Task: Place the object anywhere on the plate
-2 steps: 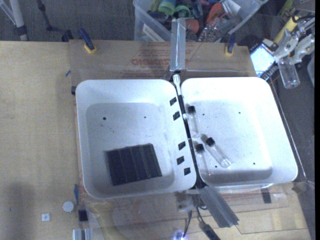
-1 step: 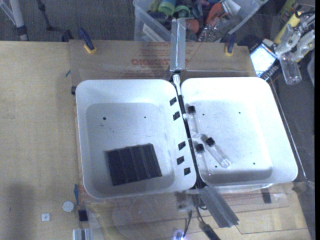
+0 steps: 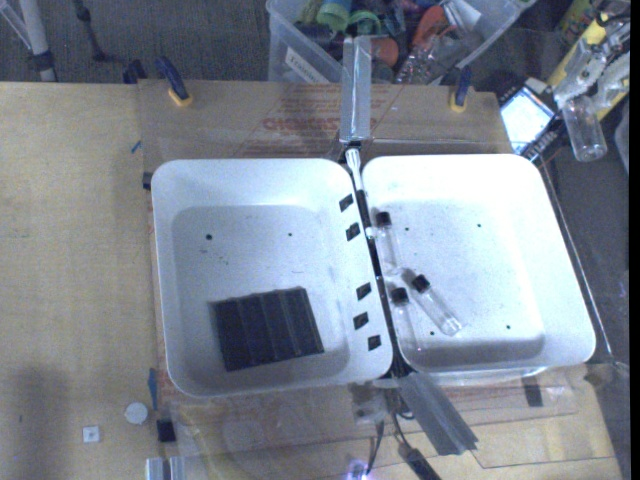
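The clear tube (image 3: 432,306) is lying in the right bin (image 3: 500,183) near its left wall, well apart from the dark plate (image 3: 268,328). Being round and transparent, it is probably risking being missed or rolled aside. The state of the jaws cannot be told.

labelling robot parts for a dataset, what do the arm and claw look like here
What seems to be the claw, at the top right edge, is pale grey-white with yellow patches above and a translucent, tube-shaped lower end. Blur hides any markings or cables.

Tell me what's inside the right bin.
The right bin holds clear tube-like pieces with black caps near its left wall. Whether anything lies beneath them cannot be told.
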`<state>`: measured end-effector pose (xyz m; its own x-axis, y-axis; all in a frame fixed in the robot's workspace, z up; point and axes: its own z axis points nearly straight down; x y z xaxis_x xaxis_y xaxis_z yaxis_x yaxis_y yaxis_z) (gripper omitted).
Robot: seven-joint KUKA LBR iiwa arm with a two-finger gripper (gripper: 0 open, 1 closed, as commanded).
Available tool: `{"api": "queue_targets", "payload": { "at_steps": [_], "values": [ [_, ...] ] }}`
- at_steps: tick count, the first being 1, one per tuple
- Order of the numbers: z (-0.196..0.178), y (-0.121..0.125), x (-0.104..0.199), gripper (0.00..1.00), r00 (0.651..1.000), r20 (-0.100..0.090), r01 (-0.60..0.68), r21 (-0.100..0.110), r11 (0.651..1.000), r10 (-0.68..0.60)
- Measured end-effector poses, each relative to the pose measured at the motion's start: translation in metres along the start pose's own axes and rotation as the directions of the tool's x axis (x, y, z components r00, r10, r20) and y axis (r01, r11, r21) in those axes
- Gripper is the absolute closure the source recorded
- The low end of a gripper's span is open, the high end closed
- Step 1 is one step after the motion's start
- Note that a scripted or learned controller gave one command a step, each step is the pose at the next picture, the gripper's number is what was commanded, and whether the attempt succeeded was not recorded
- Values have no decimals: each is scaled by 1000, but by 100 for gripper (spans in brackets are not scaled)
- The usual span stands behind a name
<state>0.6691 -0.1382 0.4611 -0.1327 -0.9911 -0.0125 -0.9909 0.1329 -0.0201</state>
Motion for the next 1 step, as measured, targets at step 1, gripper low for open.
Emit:
{"api": "queue_targets", "payload": {
  "at_steps": [1],
  "values": [
    [22,130,63,100,854,4,520,-25,854,-520]
  ]
}}
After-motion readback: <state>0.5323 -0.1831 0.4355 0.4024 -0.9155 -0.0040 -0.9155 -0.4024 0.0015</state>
